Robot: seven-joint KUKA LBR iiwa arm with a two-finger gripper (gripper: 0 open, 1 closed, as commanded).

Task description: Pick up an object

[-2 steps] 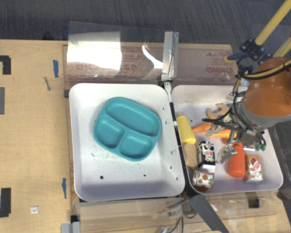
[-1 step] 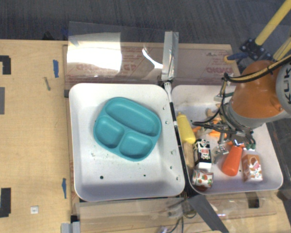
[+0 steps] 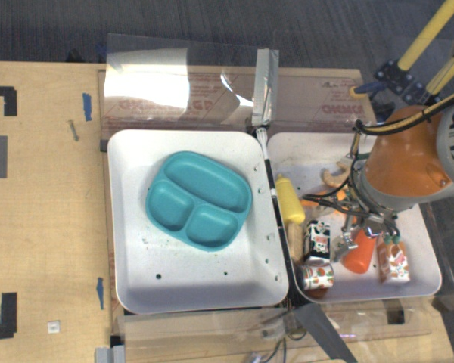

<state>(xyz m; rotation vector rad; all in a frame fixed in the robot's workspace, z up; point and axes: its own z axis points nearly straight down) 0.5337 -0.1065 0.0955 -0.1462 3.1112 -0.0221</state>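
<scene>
- Teal plastic marks the left side: a divided plate [image 3: 200, 200] with three compartments lies flat in the left bin [image 3: 129, 271], slightly above the bin's middle and tilted diagonally.
- White and shallow, the left bin touches the right bin [image 3: 431, 274] along a shared middle edge, and a clear plastic panel [image 3: 181, 97] stands behind both.
- Just right of that shared edge, a yellow, banana-like object [image 3: 290, 200] lies lengthwise along the right bin's left wall.
- Below it, near the bin's front, sit a small black-and-white item [image 3: 318, 239] and a short can with a printed label [image 3: 318, 275], the can lying on its side close to the front rim.
- An orange, carrot-like object [image 3: 359, 254] lies in the middle of the right bin's front half, directly under the arm's wrist.
- The gripper [image 3: 361, 225] hangs low over the right bin's clutter, just above the orange object; wires and the wrist hide the fingers, so I cannot tell how wide they are or whether anything sits between them.
- Further right, a small patterned carton [image 3: 393, 263] stands near the bin's right front corner, just beside the orange object.
- The arm's orange band [image 3: 405, 153] covers the bin's back right part.
</scene>
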